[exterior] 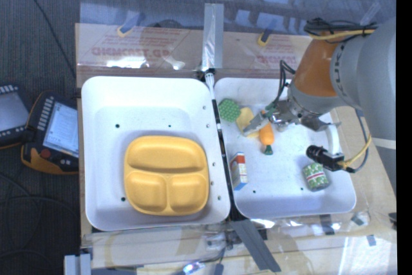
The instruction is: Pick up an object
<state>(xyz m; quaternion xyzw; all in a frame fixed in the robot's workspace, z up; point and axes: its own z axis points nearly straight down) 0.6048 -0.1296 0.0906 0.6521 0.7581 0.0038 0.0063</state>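
The right bin [283, 199] holds several small items. A green bumpy ball [228, 109] lies at its back left, with a yellow piece [245, 117] touching it. An orange carrot with a green tip [266, 137] lies just in front of my gripper [269, 119]. The gripper hangs low over the bin's back middle, between the yellow piece and the carrot. A small red and white carton [239, 170] rests by the left wall. A green patterned can [315, 176] lies at the front right. Nothing is visibly held.
In the left bin [103, 106] sits a yellow compartment tray [167, 174]. The arm's orange band [315, 71] and grey body cover the right bin's back right corner. A black plug on a yellow cable [322, 155] hangs above the can. A pendant [51, 132] lies off the bench's left.
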